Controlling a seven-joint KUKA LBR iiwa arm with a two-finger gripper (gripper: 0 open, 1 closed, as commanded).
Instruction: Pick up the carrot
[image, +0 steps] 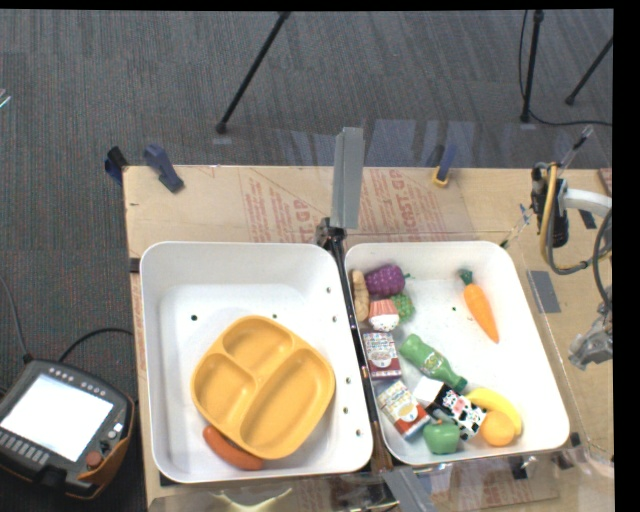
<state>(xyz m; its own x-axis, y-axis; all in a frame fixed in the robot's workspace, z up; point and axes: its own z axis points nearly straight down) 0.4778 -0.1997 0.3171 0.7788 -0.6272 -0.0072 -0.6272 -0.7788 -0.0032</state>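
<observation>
The carrot (481, 309) lies in the right bin (520, 330), towards its far right side. It is orange with a green top that points to the far wall, and its tip points towards the near right. It lies by itself, with bare bin floor on every side.
The right bin also holds purple grapes (384, 278), a green bottle (432, 362), small boxes (381, 353), a banana (497, 403), an orange (499, 428) and a green apple (441, 436). In the left bin (165, 300), a yellow divided plate (263, 387) partly covers a red sausage (233, 448). Cables (555, 225) hang at the bench's right.
</observation>
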